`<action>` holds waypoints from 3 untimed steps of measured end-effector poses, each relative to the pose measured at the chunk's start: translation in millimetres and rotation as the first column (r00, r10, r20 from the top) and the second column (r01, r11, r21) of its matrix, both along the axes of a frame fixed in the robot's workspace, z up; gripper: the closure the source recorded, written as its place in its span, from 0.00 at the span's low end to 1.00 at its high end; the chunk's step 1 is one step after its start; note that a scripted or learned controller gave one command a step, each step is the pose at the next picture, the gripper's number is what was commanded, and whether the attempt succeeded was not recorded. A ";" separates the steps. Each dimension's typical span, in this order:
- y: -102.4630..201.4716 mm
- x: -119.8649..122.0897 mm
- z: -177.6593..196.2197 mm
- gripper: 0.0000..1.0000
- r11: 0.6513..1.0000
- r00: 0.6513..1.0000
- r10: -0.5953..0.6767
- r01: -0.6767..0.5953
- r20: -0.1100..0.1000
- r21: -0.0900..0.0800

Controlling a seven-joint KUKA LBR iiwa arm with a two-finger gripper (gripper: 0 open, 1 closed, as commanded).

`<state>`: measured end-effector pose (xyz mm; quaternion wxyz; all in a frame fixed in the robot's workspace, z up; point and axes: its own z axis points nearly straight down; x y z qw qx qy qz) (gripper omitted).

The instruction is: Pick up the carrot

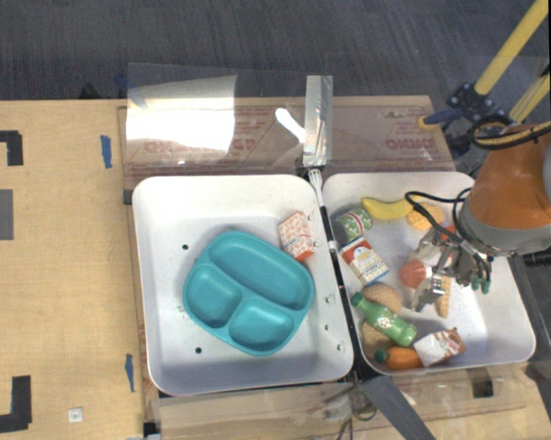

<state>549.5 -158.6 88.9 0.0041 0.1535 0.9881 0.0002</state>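
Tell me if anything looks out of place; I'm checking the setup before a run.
One oddity: a small carton leans on the left bin's right wall beside the teal tray, apart from the other food heaped in the right bin. Nothing looks spilled or damaged.

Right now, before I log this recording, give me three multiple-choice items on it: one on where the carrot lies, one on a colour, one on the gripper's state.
1. Where does the carrot lie?
A. On the divided tray
B. At the near edge of the right bin
C. On the bench outside both bins

2. What colour is the divided tray in the left bin?
A. Red
B. Yellow
C. Teal

3. What is the gripper doing?
A. Hanging over the right bin, carrot not in it
B. Holding the carrot over the left bin
C. Resting on the tray

Key: 1 B, the carrot lies by the bin's near wall, beside the green bottle. 2 C, the tray is teal. 3 A, the gripper is over the right bin's middle and the carrot lies apart from it.
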 end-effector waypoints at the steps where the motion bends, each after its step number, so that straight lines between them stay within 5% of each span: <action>1: -32.6 86.8 -1.2 0.00 0.994 0.994 0.108 -0.108 0.002 -0.003; 2: -31.3 89.6 12.3 1.00 0.994 0.994 0.112 -0.112 0.010 -0.007; 3: 54.2 81.2 11.3 1.00 0.962 0.962 0.274 -0.274 -0.001 0.001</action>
